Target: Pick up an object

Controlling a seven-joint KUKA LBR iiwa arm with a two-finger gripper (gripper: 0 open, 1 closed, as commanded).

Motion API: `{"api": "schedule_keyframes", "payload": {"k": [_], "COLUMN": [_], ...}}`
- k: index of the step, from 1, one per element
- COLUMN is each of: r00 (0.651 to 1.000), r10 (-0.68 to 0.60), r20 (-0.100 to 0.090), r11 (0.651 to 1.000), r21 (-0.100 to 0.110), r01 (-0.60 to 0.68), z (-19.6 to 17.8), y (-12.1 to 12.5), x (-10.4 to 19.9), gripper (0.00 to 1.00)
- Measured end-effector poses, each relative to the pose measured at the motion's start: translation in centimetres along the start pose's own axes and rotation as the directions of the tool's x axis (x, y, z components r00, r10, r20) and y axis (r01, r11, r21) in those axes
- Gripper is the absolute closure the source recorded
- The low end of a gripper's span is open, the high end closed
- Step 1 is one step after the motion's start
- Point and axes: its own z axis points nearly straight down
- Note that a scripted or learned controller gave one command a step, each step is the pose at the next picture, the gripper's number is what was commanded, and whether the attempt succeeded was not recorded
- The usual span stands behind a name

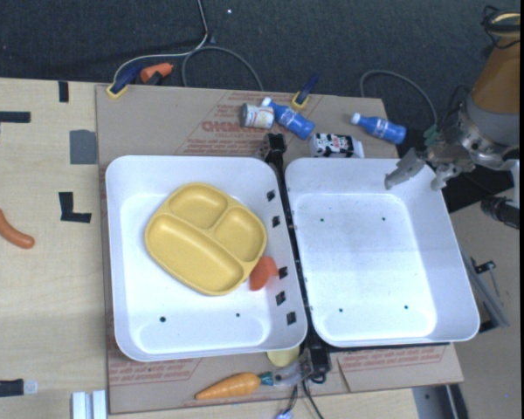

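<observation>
A toy carrot [230, 385] lies on the bench at the near edge, outside the bins. In the left bin [131, 321] a yellow divided plate [206, 236] sits flat, with a small orange-red piece [262, 274] touching its right rim. My gripper [417, 169] hangs over the far right corner of the right bin [450, 312], well apart from that piece, with nothing between my fingers; I cannot tell how wide they stand. Blue bottles [380, 128] lie beyond the bins.

Two bins [122, 260], two bottles [290, 119], one plate [205, 236]
</observation>
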Motion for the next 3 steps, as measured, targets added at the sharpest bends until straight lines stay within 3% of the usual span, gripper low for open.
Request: {"api": "schedule_keyframes", "payload": {"k": [1, 2, 3], "r00": [1.000, 1.000, 1.000], "r10": [0.000, 0.000, 0.002], "r20": [0.003, 0.006, -0.007], "r11": [1.000, 1.000, 1.000], "r21": [-0.003, -0.012, 0.015], "r01": [0.000, 0.000, -0.002], "z": [14.3, 3.9, 9.0], "y": [-5.2, -0.9, -14.4], "x": [4.5, 0.0, 5.1], "gripper": [0.00, 0.00, 0.00]}}
